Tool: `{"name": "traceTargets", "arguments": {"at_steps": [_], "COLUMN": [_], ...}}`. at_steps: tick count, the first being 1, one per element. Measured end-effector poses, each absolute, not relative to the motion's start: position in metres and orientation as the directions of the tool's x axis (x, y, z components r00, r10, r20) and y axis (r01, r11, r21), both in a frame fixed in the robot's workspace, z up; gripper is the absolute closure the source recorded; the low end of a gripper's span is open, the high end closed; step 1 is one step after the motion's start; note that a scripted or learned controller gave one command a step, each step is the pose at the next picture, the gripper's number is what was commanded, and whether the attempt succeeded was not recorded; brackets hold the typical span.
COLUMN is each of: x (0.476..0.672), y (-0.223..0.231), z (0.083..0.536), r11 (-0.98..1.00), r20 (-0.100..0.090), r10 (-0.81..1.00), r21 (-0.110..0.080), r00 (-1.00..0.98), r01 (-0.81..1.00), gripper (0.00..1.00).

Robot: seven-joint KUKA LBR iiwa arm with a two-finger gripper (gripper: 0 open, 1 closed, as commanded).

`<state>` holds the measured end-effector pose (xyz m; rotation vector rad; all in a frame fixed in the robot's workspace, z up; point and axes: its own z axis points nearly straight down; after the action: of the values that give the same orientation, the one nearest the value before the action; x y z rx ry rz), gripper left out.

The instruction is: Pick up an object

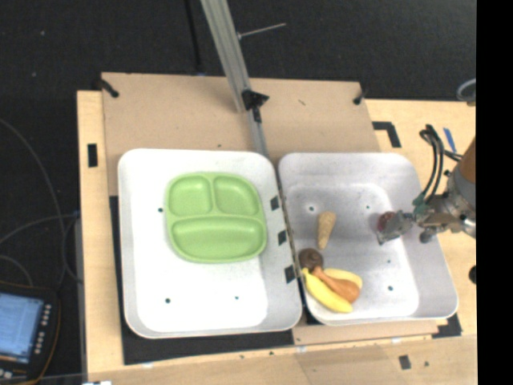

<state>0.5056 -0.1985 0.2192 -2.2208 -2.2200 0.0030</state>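
In the right bin [401, 175] lie several small items. A tan cone-shaped piece [325, 228] rests near the middle. At the front left corner a brown round piece [309, 257], a yellow banana [323, 294] and an orange piece [340, 283] are bunched together. My gripper [390, 225] hangs over the right part of this bin, to the right of the cone and apart from it. Nothing shows in the gripper.
The left bin [144, 295] holds a green divided plate [215, 217] in its upper half. A slanted metal pole [228, 46] rises from behind the bins. The arm's wrist and cables [445, 199] reach in over the right bin's right rim.
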Motion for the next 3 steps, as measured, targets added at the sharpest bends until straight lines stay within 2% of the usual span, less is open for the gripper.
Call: {"name": "traceTargets", "arguments": {"at_steps": [2,3], "x": [0.504,0.507], "y": [-0.184,-0.186], "z": [0.118,0.132], "r11": [-0.002,-0.005], "r20": [0.001,-0.002], "r10": [1.0,1.0], "r21": [-0.004,0.006], "r00": [0.002,0.005], "r01": [1.0,1.0], "gripper": [0.0,1.0]}}
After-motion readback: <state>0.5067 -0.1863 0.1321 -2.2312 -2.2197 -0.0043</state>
